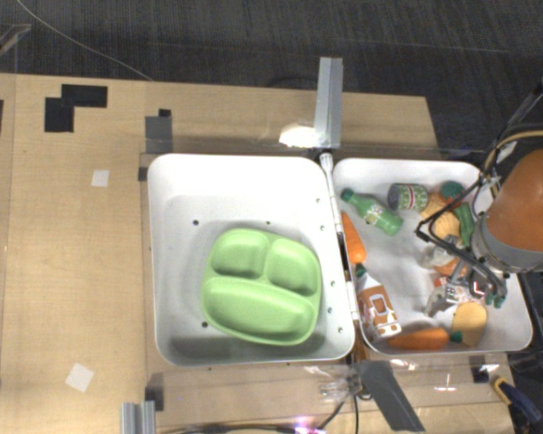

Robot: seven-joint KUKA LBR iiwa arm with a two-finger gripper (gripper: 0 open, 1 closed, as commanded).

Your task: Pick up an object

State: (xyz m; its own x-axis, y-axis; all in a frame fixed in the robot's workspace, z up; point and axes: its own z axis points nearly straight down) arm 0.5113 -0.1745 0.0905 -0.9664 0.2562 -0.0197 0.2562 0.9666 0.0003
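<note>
The right bin (407, 172) holds several small objects: a green bottle (372, 211), a dark jar with a green lid (411, 195), an orange carrot (351, 238) along the left wall, a second carrot (418, 339) at the front, a brown-and-white carton (376, 306) and a yellow piece (470, 317). My gripper (448, 289) hangs low over the bin's right half, just above the yellow piece and near a small grey item (433, 257). The orange wrist band (528, 199) looms over the bin's right side.
The left bin (172, 242) holds a green three-compartment plate (261, 285). A metal post (328, 102) stands behind the divider between the bins. Cables (452, 224) trail from the wrist across the right bin. Wooden bench surface lies to the left.
</note>
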